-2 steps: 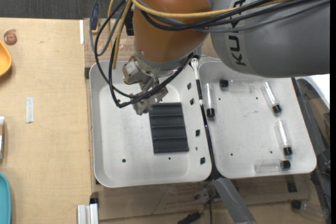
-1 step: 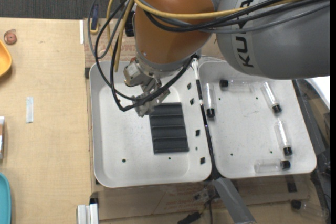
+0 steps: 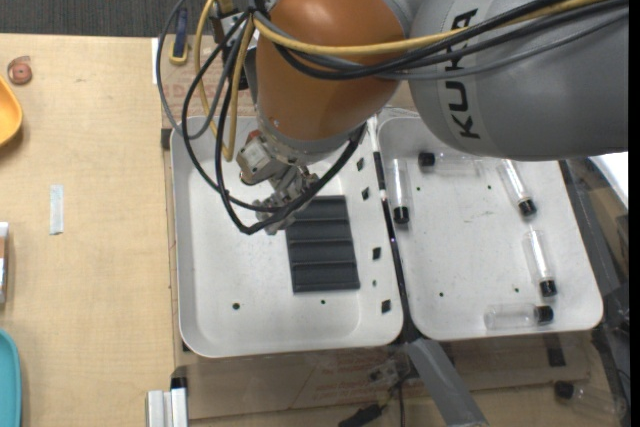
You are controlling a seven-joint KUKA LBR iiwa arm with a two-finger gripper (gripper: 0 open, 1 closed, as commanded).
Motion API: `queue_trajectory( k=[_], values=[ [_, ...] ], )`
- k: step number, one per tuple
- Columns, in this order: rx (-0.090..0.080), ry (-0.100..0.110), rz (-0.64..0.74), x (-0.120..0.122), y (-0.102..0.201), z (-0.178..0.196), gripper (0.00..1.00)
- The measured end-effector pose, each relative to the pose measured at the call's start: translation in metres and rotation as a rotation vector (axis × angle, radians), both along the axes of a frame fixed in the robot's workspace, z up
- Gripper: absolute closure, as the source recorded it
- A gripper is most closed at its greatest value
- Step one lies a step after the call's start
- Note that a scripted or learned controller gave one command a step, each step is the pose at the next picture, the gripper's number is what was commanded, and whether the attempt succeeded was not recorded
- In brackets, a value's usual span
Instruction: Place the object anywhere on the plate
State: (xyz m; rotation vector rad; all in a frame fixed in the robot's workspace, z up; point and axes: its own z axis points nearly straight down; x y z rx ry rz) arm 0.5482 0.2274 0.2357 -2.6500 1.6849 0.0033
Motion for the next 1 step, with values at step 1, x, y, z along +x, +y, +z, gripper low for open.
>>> queue_trajectory(
  k=[1],
  values=[
    [0.0,0.0,0.0,0.0,0.0,0.0001,0.0]
  ],
)
